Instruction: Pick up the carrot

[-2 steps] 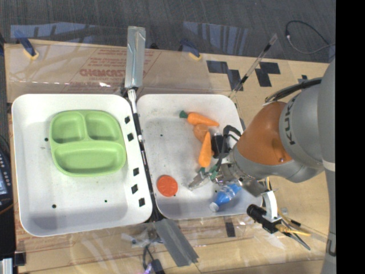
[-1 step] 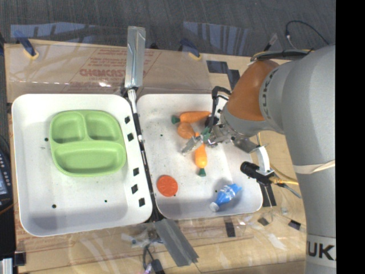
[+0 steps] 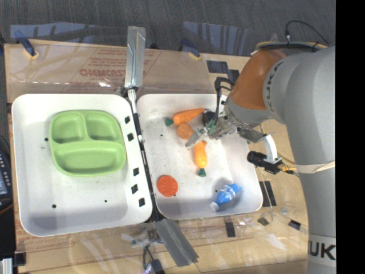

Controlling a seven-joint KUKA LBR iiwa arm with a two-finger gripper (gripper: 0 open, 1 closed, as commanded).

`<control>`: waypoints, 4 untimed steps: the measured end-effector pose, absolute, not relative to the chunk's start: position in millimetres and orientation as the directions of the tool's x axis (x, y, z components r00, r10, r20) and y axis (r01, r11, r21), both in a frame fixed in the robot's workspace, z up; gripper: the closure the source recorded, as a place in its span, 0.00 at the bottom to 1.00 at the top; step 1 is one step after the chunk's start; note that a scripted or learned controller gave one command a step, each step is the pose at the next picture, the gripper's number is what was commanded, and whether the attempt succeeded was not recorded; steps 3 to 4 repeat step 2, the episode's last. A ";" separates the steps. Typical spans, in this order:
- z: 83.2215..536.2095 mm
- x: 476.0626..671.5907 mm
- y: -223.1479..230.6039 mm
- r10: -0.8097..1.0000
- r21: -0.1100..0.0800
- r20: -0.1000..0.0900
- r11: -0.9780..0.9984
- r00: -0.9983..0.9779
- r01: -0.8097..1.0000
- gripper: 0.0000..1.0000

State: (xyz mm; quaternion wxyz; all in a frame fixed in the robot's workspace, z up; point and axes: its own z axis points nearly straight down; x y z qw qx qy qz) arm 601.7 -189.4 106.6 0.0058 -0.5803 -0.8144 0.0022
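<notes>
My gripper hangs low in the right-hand bin, reaching in from the right side of the camera view on my grey arm with its orange band. Its metal tips point leftward, down among the orange toys, and from this angle I cannot tell how they are set or whether anything sits between them.

There are two carrot-shaped things close to me. One carrot, orange with a green stub at its left end, lies just above and to the left of my tips, tilted slightly. The second carrot, more yellow-orange with a green end pointing down, lies just below my tips, nearly upright in the view; its upper end seems to touch or almost touch them. A small round orange piece sits just to my left, between the two carrots.

Further down and to the left lies a flat red-orange disc, and below me a blue bottle. Well off to my left, the other bin carries a green divided plate.
</notes>
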 end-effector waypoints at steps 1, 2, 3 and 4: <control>113.9 603.1 -188.1 0.943 -0.012 0.007 0.334 -0.334 0.943 1.00; 241.5 635.5 -101.6 0.971 -0.001 0.000 0.238 -0.238 0.971 1.00; 241.5 635.5 -101.6 0.971 -0.001 0.000 0.238 -0.238 0.971 1.00; 241.5 635.5 -101.6 0.971 -0.001 0.000 0.238 -0.238 0.971 1.00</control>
